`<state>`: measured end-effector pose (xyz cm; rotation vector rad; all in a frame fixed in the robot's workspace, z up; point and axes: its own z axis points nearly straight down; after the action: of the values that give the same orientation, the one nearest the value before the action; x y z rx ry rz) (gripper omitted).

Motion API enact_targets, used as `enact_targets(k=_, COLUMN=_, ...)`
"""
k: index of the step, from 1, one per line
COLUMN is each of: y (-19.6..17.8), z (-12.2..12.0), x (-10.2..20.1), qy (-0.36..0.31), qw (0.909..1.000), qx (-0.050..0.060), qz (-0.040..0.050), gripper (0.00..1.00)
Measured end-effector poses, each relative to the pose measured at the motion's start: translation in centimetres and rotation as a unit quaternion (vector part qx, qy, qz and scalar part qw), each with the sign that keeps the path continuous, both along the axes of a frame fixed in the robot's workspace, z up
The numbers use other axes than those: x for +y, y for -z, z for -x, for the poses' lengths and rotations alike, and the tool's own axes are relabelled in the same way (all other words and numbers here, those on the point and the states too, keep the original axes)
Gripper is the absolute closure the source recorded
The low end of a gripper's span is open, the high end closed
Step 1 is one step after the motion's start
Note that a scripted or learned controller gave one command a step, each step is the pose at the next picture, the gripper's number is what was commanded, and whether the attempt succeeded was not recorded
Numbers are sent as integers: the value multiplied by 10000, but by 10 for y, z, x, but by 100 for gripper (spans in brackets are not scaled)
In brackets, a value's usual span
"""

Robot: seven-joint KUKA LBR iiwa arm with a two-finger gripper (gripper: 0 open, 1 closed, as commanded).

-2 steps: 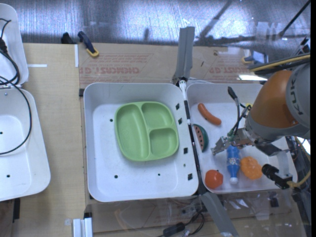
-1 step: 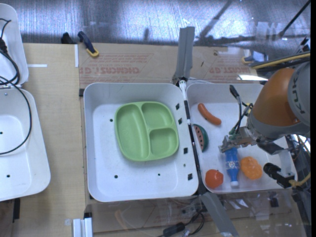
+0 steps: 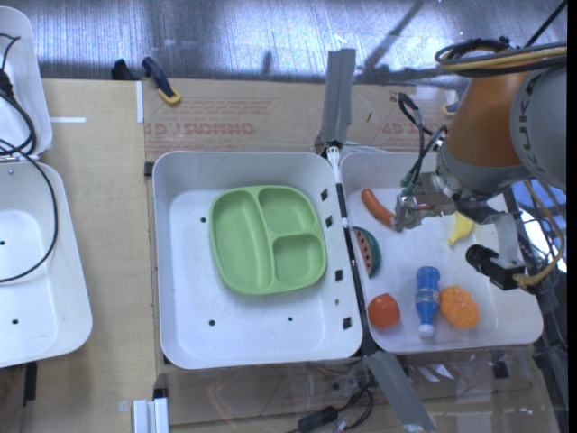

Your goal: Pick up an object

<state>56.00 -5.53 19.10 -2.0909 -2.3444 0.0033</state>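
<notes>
Overhead, gripper [image 3: 403, 219] beside orange sausage [image 3: 378, 207] in right bin [image 3: 523, 327], grip state unclear, green plate [image 3: 268, 239] left

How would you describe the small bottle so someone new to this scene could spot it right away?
Look in the right-hand white bin, toward its near edge. The blue bottle lies there between a red-orange tomato and an orange fruit. It is the only blue, elongated item among those round, warm-coloured neighbours.
</notes>
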Motion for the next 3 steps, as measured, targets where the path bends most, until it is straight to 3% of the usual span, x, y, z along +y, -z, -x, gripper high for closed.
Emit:
enact_targets(k=1, y=0, z=0, x=0, qy=0, qw=10000, qx=5, qz=1, gripper=0)
enact_targets(k=2, y=100, z=-31, x=-50, qy=-75, qw=10000, qx=-3, qz=1, gripper=0)
enact_targets(k=3, y=99, z=-84, x=-52, qy=-396, qw=9992, qx=-8, qz=1, gripper=0)
